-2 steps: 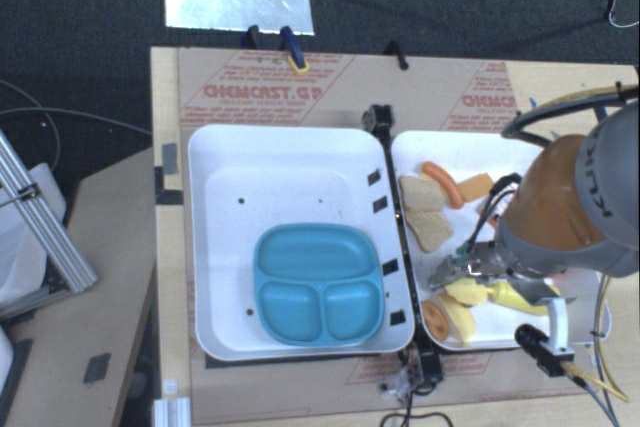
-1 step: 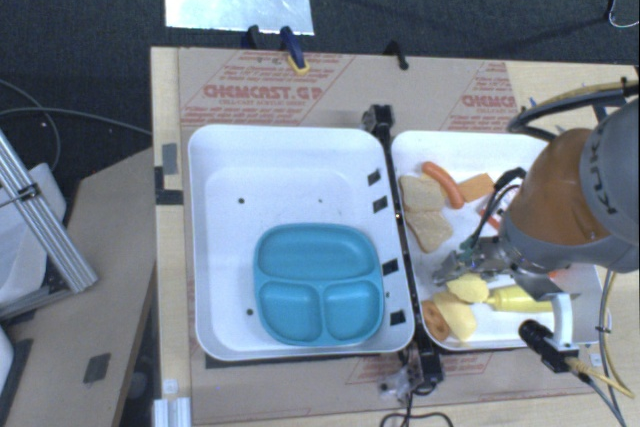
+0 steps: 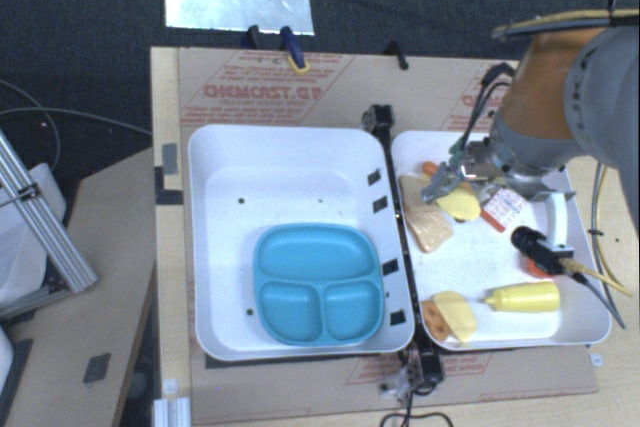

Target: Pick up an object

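My gripper [image 3: 443, 179] hangs low over the far left part of the right bin [image 3: 590, 315]. It is right above a tan bread slice [image 3: 430, 227] and beside a yellow round piece [image 3: 460, 206]. A small orange item [image 3: 429, 168] lies just left of it. A red and white packet [image 3: 501, 209] sits under the wrist to its right. Nearer the front, a yellow squeeze bottle [image 3: 523, 296] lies on its side. A yellow and orange piece [image 3: 450, 316] rests in the front left corner.
The left bin [image 3: 215, 175] holds a blue divided plate [image 3: 318, 283] toward its front. A black-clipped divider [image 3: 392, 215] separates the two bins. The arm covers the right bin's far right side.
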Controlling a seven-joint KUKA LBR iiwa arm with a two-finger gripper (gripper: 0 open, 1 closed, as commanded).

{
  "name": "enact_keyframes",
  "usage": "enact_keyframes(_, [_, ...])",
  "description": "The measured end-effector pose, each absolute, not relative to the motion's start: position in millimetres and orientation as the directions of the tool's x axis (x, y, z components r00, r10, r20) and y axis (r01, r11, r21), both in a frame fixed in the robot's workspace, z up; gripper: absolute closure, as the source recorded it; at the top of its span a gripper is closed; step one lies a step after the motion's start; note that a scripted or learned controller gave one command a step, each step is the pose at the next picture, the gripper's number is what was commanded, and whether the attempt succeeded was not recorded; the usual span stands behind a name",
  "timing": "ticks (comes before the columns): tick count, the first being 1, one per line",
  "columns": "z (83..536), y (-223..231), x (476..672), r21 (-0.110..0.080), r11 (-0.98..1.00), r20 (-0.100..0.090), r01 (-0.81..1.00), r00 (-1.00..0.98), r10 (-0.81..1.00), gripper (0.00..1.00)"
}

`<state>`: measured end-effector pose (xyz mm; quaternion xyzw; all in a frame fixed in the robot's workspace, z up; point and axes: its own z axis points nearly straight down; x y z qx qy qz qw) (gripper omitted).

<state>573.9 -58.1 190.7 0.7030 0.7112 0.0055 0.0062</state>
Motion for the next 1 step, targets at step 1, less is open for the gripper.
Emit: enact_keyframes(1, [224.1, 11.6, 528.0, 0.003, 0.012, 0.004, 1.0, -0.012, 1.0, 1.0])
